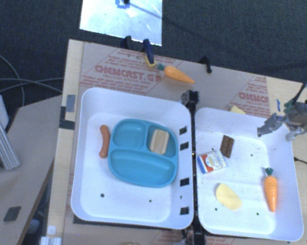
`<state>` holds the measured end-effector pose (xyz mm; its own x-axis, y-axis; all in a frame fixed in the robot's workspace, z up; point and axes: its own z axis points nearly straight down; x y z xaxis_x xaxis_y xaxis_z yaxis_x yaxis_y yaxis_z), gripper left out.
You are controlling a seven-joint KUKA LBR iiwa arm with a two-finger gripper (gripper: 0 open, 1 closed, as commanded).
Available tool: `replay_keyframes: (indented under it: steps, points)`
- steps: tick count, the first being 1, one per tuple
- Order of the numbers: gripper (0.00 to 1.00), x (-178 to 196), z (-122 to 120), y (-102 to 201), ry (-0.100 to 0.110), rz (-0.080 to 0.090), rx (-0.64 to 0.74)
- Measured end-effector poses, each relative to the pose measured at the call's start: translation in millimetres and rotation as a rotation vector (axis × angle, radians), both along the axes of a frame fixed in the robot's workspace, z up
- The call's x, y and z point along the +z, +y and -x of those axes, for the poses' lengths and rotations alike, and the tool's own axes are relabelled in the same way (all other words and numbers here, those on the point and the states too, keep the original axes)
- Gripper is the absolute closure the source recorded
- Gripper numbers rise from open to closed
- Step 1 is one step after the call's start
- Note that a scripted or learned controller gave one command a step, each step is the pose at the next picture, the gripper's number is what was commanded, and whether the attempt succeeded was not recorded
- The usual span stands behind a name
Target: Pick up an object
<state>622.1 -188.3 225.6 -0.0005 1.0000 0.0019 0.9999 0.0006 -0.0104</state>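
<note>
Over the right bin's (292,225) far right corner you see the pincer (281,128) spread apart, gripping nothing. Below it, a carrot (270,191) lies near that bin's right wall.

The tool (282,126) is a small metal assembly, silver-grey, with two short pale prongs tipped in a hint of blue. Just above it sits a rounded grey wrist housing, and higher still an orange-tan section of arm. A thin dark cable runs down alongside toward the tool.
</note>
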Motion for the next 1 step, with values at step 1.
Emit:
replay_keyframes:
  steps: [1]
  points:
    - [0.0,8.2,-2.7,0.6,-0.012,0.002,0.003]
